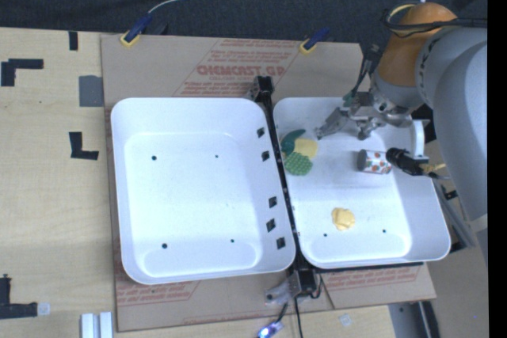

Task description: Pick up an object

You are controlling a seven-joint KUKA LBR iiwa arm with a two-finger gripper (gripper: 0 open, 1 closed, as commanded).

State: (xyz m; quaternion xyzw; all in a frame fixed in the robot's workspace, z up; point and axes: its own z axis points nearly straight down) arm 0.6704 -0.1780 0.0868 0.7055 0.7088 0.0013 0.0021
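1. The grey arm (463, 91), with its orange band (408, 43) showing at the far right, is reaching in from the right over the right bin (412, 245).
2. The gripper (339, 123) is hanging above the far part of the right bin, its thin fingers pointing leftward toward the bin's left wall; whether they are spread or pressed together I cannot tell, and nothing is showing between them.
3. A green object (296, 156) with a yellow piece (306, 147) lying on it is sitting at the left side of the right bin, just beside the divider between the bins and a little nearer than the gripper.
4. A small cylindrical object with a speckled pattern (374, 162) is lying in the right part of the same bin, beneath the wrist and close to a black part of the arm.
5. A small yellow lump (343, 218) is resting in the near half of the right bin, well apart from the others.
6. The left bin (127, 123) is sitting beside the right one on a cardboard sheet (230, 67) on the table (47, 194).
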